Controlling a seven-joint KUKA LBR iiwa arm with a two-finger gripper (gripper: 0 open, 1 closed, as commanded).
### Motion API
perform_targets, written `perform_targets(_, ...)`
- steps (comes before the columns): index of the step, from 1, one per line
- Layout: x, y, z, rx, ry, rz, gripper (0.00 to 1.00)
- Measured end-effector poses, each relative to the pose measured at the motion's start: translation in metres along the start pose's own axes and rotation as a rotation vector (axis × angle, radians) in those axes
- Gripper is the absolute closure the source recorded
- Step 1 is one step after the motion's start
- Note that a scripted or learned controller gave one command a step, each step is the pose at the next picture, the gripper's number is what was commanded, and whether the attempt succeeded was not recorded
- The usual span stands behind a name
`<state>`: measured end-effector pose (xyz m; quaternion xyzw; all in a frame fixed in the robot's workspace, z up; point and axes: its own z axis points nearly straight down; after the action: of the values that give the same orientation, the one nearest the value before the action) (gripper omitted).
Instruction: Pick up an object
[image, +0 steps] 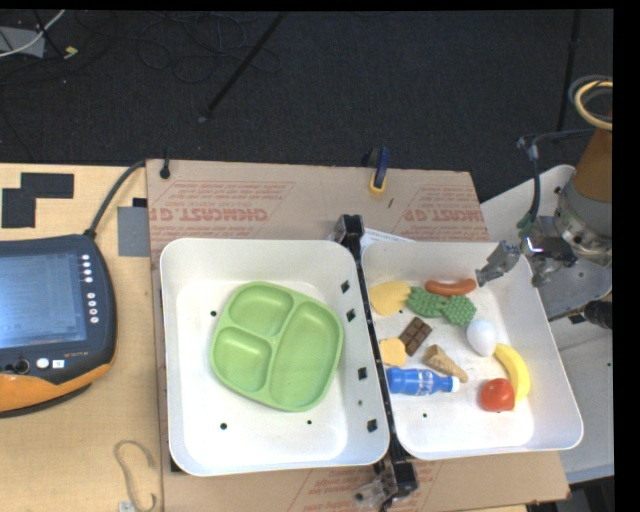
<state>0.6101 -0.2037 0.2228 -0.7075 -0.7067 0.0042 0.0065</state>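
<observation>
Gripper (522, 262): positioned at right of frame, above the right bin's (560, 400) upper edge; jaws are seen apart, nothing held. Sausage (451, 287) lies just left.

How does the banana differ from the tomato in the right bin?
The banana is yellow, long and curved; the tomato is red and round. The banana runs lengthwise along the bin's right side, while the tomato sits compact just below and left of it. The banana looks the larger of the two. Both lie in the right bin, close together.
</observation>
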Motion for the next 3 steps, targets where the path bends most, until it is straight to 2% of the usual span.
perform_targets(1, 0.0, 0.002, -0.009, -0.014, -0.003, -0.002, 0.0)
perform_targets(2, -0.001, 0.005, 0.055, -0.008, -0.001, -0.003, 0.0)
perform_targets(3, 0.001, -0.002, 0.115, -0.009, -0.001, -0.003, 0.0)
